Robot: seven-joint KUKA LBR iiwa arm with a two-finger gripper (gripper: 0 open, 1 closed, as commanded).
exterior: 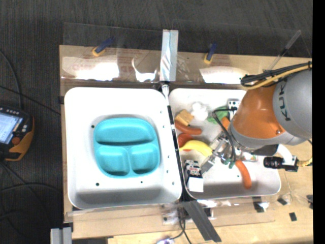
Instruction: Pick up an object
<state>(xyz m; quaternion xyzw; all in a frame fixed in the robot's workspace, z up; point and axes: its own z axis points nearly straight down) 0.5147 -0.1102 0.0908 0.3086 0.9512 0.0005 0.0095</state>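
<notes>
Objects for picking lie heaped in the right-hand shallow white bin (264, 189): a yellow banana-shaped toy (195, 147), a reddish-orange sausage-shaped toy (189, 131) just above it, a tan block-shaped toy (183, 118), a white crumpled lump (199, 109) and an orange carrot-shaped toy (244, 173) near the front wall. The grey arm with its orange band (259, 118) reaches in from the right, and its two-finger gripper (219, 151) hangs low over the bin, just beside the banana's right end (whether it touches is unclear). Nothing shows between its fingers, and how they stand cannot be told. The left-hand shallow white bin (81, 187) holds a turquoise three-compartment plastic tray (125, 145).
</notes>
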